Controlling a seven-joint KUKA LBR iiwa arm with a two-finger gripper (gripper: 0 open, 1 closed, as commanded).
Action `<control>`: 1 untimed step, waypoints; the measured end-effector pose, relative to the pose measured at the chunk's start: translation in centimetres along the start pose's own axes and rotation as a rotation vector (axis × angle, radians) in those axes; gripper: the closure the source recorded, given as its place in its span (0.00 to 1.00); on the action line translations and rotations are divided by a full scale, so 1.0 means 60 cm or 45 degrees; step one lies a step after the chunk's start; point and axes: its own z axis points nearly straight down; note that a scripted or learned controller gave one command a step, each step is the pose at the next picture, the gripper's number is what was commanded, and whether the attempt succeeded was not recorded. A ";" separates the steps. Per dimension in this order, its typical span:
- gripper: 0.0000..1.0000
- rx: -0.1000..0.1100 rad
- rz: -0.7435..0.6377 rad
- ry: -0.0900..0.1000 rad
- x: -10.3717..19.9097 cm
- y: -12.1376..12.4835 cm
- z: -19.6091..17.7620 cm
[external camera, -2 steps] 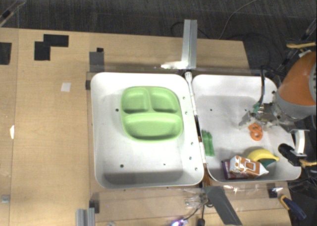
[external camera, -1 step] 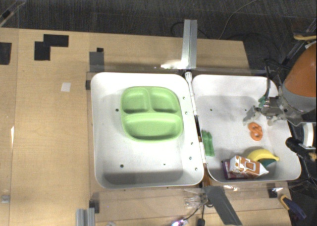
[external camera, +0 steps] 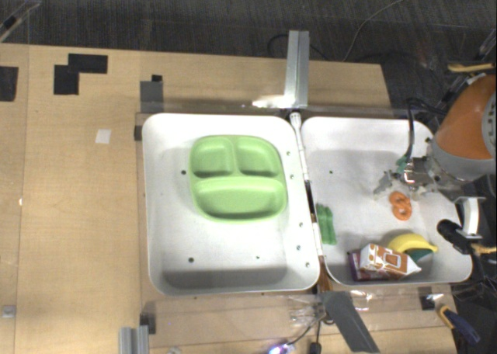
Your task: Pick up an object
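Gripper (external camera: 396,180) low in right bin (external camera: 349,143), near right edge, just above orange ring (external camera: 401,205). Fingers spread, holding nothing. Pick not done. Banana (external camera: 413,245) and box (external camera: 384,262) by front edge.

my bins (external camera: 155,189): 2 | green tray (external camera: 235,176): 1 | orange ring (external camera: 401,205): 1 | banana (external camera: 413,245): 1 | carton (external camera: 382,262): 1 | green stick (external camera: 326,224): 1

Tray (external camera: 235,176) left bin — banana (external camera: 412,244) right.

The tool (external camera: 394,179) hangs in the right bin (external camera: 349,143), just above an orange ring (external camera: 401,205). A green divided plate (external camera: 236,176) lies in the left bin (external camera: 167,213). A banana (external camera: 413,245) and carton (external camera: 383,262) sit below the ring.
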 end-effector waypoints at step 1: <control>0.00 0.002 0.014 0.001 0.007 0.101 0.004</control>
